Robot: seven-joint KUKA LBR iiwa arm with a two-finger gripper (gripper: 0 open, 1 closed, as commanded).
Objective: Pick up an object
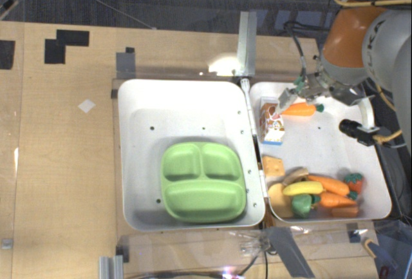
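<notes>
- Arm: enters from the right; the gripper (291,100) sits low over the far part of the right bin (376,162), beside the small carrot (300,109).
- Tool state: cannot tell. The fingertips are too small and cluttered against the bin floor to read.
- Likely target: the small carrot, lying flat near the far wall, its tip pointing left toward the gripper. Whether it is touched or merely adjacent cannot be determined.
- Neighbour: a small carton (273,123) stands just left of and nearer than that carrot, close against the divider.
- Other stock: a cluster in the near end of the right bin, including a banana (303,189), a larger carrot (329,185) and a green item (301,204). Well apart from the tool.
- Left bin (135,116): holds a green divided plate (203,182).
- Risk 1: a rounded, tapered carrot may squirt out of a closing grip, in my judgement.
- Risk 2: the carton's nearness may cause a finger to strike or topple it.
- Risk 3: the far wall limits approach; a grasp at the thin tip would likely slip on lifting.
</notes>
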